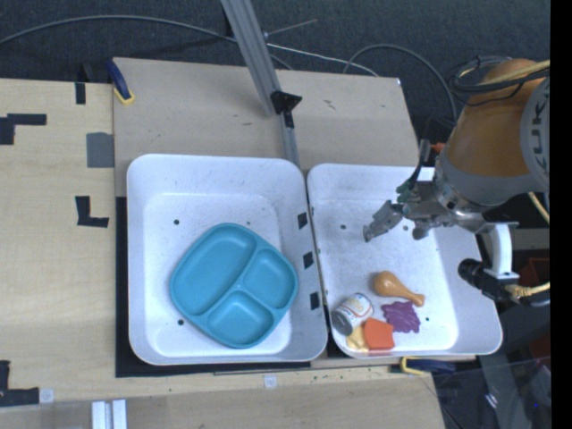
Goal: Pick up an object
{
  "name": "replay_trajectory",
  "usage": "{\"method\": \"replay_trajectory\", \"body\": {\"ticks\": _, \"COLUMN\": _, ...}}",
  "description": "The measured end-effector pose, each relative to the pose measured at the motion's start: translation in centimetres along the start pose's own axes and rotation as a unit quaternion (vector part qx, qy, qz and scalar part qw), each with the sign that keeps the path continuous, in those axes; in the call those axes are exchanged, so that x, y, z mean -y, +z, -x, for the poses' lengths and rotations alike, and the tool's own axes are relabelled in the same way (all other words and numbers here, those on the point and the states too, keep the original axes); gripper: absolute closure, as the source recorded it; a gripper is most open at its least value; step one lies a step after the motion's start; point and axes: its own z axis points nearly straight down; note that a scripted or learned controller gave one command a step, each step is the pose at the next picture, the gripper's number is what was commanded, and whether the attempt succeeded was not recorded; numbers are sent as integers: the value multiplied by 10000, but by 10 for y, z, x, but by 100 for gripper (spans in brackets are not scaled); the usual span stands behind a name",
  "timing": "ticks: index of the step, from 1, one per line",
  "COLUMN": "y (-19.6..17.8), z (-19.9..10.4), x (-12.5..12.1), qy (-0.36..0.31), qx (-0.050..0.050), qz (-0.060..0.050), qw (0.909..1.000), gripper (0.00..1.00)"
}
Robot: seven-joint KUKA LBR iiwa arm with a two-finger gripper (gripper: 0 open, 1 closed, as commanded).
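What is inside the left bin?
A blue divided plate lies in the left bin, its three compartments bare. Whatever might lie under the plate is covered.

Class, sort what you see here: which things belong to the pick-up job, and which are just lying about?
Job: gripper; right bin; chicken drumstick; purple toy; orange block; small can.

Lying about: left bin; blue divided plate; cables; blue clamp.

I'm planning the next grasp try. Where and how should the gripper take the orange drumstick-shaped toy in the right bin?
Probably across the drumstick toy's thin shaft, coming straight down from above. It lies flat with its bulb toward the left and shaft pointing right; the shaft is narrower than the bulb, though the purple piece lies close below.
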Motion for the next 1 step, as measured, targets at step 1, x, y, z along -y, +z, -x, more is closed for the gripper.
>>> {"method": "replay_trajectory", "body": {"ticks": 1, "y": 0, "z": 0, "x": 0, "qy": 1, "qx": 0, "qz": 1, "qw": 10000, "gripper": 0}}
